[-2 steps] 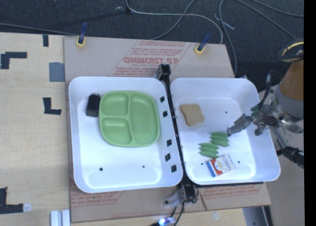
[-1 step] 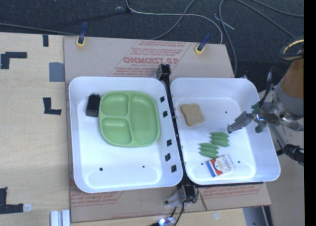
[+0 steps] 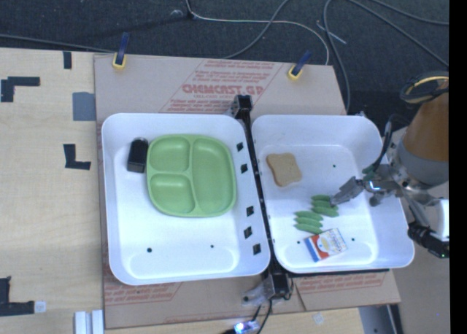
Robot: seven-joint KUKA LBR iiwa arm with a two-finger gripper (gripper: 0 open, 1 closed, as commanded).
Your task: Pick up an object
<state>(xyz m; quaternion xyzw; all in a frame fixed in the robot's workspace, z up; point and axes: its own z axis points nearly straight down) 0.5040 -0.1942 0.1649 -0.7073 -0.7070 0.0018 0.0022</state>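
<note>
Now, target: green pea pods point(image 3: 317, 214) lie mid right bin point(image 3: 365, 130), bread slice point(image 3: 283, 169) above, small snack packet point(image 3: 325, 243) below.
Tool: tool point(image 3: 349, 192) sits just right of the upper pod; its opening cannot be told, nothing visibly held.
Approach: probably drop low, straddling one pod across its width.
Room: open floor leftward; right wall near the wrist.
</note>
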